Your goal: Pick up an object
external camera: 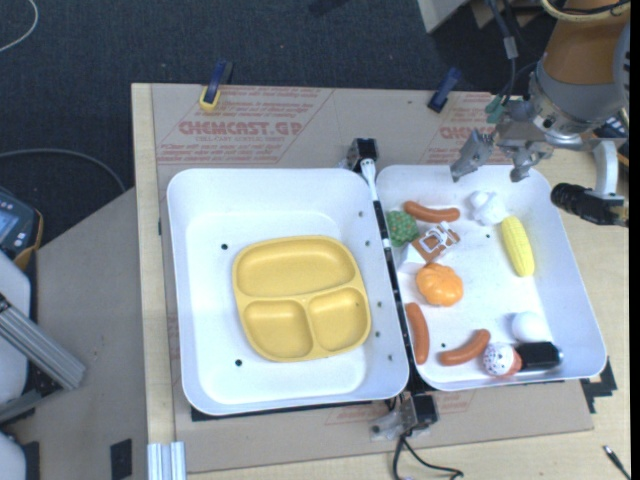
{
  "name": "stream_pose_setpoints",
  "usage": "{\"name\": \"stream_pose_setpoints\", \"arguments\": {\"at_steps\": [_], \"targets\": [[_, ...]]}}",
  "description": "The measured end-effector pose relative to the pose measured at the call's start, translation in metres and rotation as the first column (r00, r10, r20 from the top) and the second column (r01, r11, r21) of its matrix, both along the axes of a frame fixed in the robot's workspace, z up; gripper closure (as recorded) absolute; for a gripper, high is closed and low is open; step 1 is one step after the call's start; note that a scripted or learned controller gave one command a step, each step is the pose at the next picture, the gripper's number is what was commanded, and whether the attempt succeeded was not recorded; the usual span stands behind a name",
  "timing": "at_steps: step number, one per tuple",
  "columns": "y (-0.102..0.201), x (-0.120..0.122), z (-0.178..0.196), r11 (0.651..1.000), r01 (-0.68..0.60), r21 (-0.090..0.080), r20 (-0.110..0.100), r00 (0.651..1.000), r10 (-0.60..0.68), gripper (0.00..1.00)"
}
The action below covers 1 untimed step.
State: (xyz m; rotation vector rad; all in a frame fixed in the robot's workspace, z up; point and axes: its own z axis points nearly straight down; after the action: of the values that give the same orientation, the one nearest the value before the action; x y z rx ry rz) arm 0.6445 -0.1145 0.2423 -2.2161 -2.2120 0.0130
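End effector (493,166) spread wide and holding nothing, poised over the right bin's (575,268) far edge, white ball (487,206) just below it (corn cob (516,245) beside).

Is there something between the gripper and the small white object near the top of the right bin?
Nothing visible stands between them. The gripper, fingers open, hangs just above the white object. A sausage lies to its left and the corn below-right, both off that path.

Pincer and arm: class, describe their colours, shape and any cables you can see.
The arm is grey with an orange band above the wrist. Its pincer has two slim grey metal fingers. Dark cables run alongside it.
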Motion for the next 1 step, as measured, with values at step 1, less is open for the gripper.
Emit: {"name": "stream_pose_setpoints", "arguments": {"at_steps": [1], "targets": [[0.0000, 0.0023, 0.0086, 1.000, -0.002, -0.002, 0.014, 1.000, 0.002, 0.00]]}}
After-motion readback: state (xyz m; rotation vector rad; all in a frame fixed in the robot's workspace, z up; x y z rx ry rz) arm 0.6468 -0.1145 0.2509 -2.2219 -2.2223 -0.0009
